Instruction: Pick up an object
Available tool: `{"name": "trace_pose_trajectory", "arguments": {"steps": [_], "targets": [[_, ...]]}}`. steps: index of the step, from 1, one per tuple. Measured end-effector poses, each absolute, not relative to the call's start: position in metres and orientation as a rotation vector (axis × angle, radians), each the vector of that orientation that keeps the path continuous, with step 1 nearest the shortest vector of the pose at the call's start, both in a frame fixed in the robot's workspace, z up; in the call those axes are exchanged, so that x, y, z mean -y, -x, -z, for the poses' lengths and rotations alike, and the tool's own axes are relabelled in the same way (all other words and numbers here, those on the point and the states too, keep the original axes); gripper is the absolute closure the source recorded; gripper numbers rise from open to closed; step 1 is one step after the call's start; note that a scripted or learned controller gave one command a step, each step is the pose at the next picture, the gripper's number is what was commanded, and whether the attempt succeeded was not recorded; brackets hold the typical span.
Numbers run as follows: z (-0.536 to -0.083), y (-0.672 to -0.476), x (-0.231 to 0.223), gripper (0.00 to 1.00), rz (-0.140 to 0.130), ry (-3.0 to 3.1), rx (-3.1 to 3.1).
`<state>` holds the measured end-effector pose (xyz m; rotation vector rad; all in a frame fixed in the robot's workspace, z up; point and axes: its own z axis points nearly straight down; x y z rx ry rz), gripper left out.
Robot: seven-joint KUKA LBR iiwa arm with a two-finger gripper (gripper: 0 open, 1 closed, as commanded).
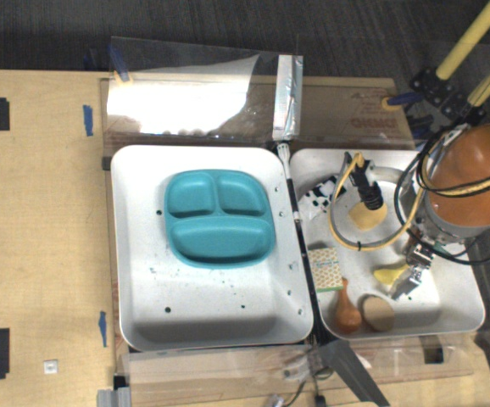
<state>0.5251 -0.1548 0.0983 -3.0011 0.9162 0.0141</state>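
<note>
We saw the arm [470,181] reaching in from the right over the right bin [457,312], its jaws [410,278] low near the bin's near right part, just beside a small yellow piece [387,275]; we could not tell whether they were open or closed, or whether they gripped anything. A brown pear-shaped object [347,306] and a tan block [378,312] lay at the near edge, a patterned card [325,270] to their left, and a checkered item [317,196] farther back. The left bin [143,312] held a teal divided plate [219,216]. Both bins sat on the bench [33,227].
</note>
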Motion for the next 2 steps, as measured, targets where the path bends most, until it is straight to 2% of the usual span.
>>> {"name": "trace_pose_trajectory", "arguments": {"steps": [1,2], "targets": [[-0.088,-0.567,0.120,0.00,0.006,2.934,-1.110],[-0.087,-0.584,0.161,0.00,0.008,2.776,-1.458]]}}
